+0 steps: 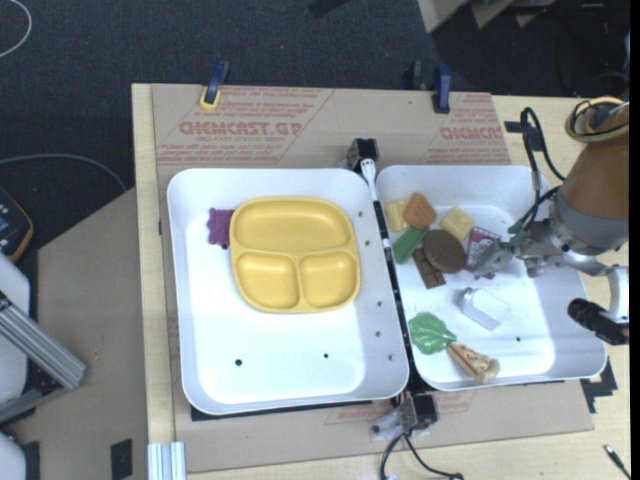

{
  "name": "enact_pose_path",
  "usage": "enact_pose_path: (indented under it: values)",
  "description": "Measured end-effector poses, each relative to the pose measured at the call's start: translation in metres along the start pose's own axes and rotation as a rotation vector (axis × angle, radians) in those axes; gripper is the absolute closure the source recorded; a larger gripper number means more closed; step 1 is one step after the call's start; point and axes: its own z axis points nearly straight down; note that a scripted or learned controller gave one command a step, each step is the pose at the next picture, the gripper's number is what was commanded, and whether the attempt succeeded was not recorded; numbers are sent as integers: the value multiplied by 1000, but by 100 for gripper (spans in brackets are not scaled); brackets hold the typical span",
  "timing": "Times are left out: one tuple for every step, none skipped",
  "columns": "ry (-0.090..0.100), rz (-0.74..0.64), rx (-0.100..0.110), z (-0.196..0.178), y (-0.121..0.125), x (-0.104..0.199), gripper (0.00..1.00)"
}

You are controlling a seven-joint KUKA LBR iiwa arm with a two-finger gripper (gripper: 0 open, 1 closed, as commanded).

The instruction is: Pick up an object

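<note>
Cardboard-topped bench, arm reaching in low over right bin [520, 183], end effector [490, 258] grip state unclear

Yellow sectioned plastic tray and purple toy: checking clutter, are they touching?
Touching. The camera view shows the purple toy meeting the yellow tray's left rim, no white gap between.

yellow tray [295, 253] in left bin [200, 348]
</note>
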Motion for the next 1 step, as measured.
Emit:
enact_pose_path:
  values:
    - [-1, -1, -2, 24, 0, 1, 0]
